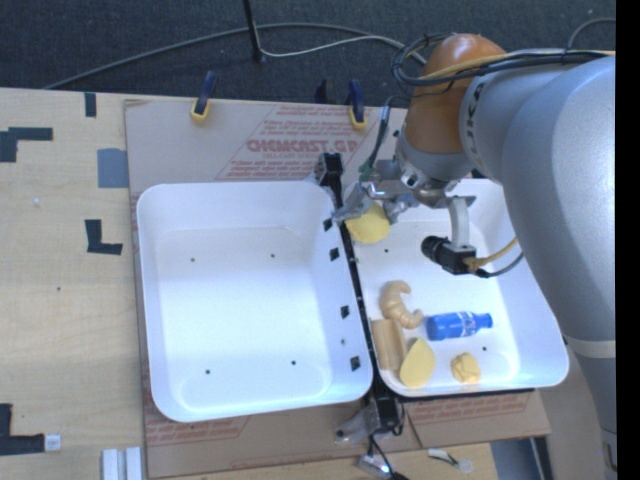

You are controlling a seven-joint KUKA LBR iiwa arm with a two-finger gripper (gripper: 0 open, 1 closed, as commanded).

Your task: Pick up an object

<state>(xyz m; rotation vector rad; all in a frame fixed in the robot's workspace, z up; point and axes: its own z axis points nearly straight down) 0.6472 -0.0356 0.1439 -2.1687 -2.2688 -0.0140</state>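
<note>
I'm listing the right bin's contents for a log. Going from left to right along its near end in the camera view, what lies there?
Tan wooden block by the divider → yellow oval piece → small yellow lump. The blue bottle and beige curved piece lie just behind this row.

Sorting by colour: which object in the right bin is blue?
The small bottle, lying on its side between the tan curved piece and yellow lump.

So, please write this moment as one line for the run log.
arm: over right bin | end effector: at yellow lemon, grasp unclear | left bin: untouched
</note>
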